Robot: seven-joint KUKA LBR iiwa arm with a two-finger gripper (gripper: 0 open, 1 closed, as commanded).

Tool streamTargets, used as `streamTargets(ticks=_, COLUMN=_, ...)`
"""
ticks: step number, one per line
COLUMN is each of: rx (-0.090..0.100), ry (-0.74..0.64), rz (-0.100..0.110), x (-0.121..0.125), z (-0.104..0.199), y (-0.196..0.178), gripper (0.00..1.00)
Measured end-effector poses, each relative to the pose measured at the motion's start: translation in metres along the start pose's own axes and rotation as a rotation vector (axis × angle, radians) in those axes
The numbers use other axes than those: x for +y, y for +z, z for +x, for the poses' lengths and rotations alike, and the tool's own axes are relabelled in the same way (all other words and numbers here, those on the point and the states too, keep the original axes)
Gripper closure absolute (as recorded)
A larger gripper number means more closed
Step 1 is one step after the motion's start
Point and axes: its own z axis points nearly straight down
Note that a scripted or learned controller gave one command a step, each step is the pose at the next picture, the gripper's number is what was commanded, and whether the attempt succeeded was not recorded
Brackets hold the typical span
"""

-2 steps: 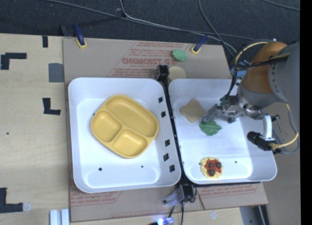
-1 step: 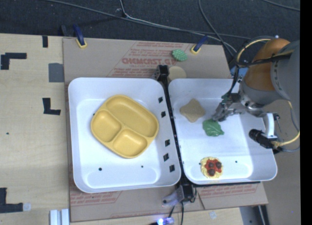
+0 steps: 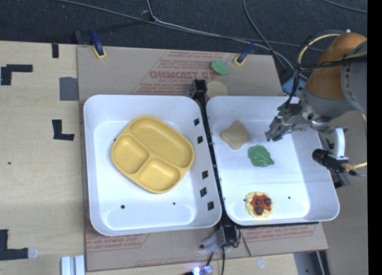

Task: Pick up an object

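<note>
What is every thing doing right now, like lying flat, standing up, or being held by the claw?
Yellow tray: lying flat in the left bin, three compartments facing up.
Tan piece: lying loose in the right bin.
Green piece: lying loose, near the tan piece.
Red and yellow piece: lying loose near the front wall.
Claw: above the right bin, touching none of the pieces.

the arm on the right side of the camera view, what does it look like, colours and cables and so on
The arm is grey with a rounded orange band near the top right of the view. Thin cables, one yellowish and one dark, loop over the orange part. Its wrist narrows to a dark metallic gripper with short blackish fingers. A white and black fitting with a small black cylinder sticks out on the side toward the bench's front edge.
</note>
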Motion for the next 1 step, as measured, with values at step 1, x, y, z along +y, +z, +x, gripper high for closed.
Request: streamTargets(ticks=1, rx=-0.001, ry=0.001, rz=-0.001, x=0.0049, z=-0.0066, y=-0.06, gripper=1.0)
